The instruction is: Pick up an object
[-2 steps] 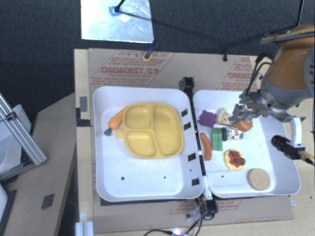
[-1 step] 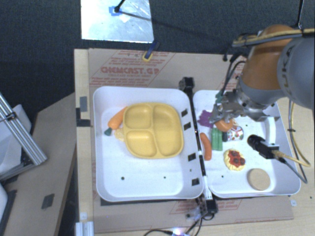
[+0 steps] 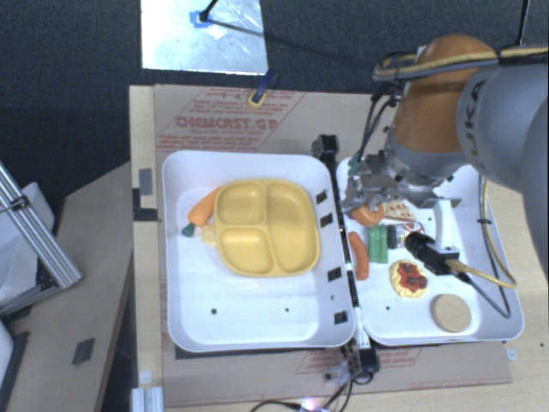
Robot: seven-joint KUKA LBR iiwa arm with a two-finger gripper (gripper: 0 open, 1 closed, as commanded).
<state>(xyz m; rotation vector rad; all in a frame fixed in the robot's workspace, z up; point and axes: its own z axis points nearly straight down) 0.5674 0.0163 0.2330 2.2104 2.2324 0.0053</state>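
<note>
Over the right bin (image 3: 493, 312), we see the gripper (image 3: 371, 197) low above an orange toy (image 3: 369, 215) lying crosswise just beneath; we cannot tell its grip state.

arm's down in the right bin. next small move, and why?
Probably a short lift straight up to test the grasp. The hand sits low at the right bin's upper left, over an orange toy piece and pizza slice; whether it holds anything isn't visible.
</note>
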